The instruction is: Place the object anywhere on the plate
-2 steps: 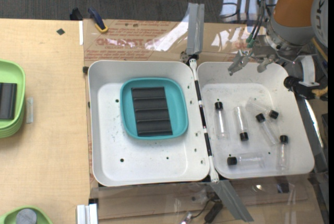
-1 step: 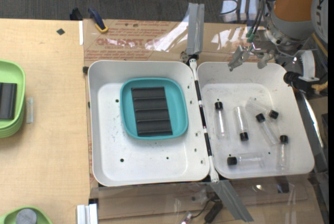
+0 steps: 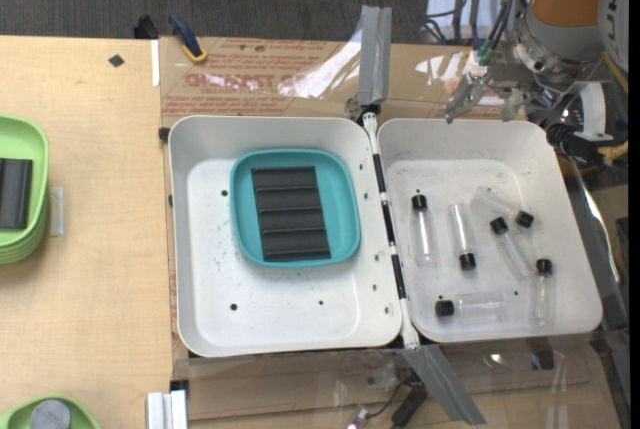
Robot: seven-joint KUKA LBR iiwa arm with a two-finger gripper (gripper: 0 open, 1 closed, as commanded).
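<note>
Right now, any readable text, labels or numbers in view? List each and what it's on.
None can be read.
Red print on the cardboard sheet behind the bins: too blurred and mirrored to read.
Teal plate, vials, green tray: no markings visible.

teal plate (image 3: pixel 343 217) with dark ribbed insert (image 3: pixel 290 212), white bins (image 3: pixel 200 247), clear vials (image 3: pixel 421 229) black-capped, green tray (image 3: pixel 30 152).

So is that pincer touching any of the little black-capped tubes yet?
Apart. The camera view shows the pincer above the right bin's far rim, with bare white floor between it and the nearest tube.
</note>
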